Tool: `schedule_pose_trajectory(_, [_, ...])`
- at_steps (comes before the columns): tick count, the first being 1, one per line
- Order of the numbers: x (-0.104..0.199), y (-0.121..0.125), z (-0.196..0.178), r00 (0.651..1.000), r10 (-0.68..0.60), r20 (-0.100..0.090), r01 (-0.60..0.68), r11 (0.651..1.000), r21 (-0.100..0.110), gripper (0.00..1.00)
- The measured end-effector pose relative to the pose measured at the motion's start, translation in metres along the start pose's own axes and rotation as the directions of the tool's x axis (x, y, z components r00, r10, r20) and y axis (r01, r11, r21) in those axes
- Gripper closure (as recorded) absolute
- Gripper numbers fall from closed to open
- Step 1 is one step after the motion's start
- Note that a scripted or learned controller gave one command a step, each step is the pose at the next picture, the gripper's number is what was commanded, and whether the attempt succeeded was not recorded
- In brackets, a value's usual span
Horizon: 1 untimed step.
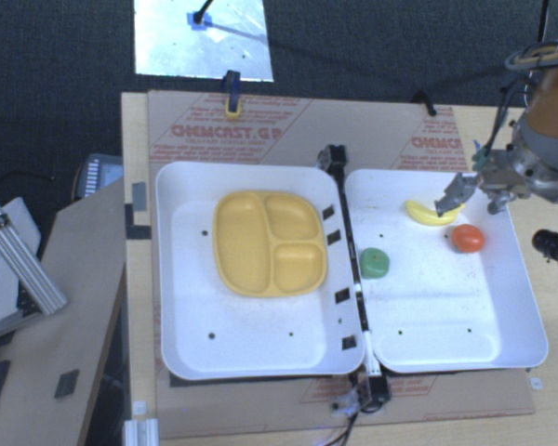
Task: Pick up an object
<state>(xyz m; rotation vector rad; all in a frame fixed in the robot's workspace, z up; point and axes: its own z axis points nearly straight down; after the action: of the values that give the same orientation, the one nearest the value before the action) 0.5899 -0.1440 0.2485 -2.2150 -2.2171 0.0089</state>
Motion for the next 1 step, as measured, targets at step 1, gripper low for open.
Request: schedule_pose_trajectory(1, [0.0003,0.0021,-0.0062,1.000,-0.002,0.002,0.002,1.000,-0.011,0.00])
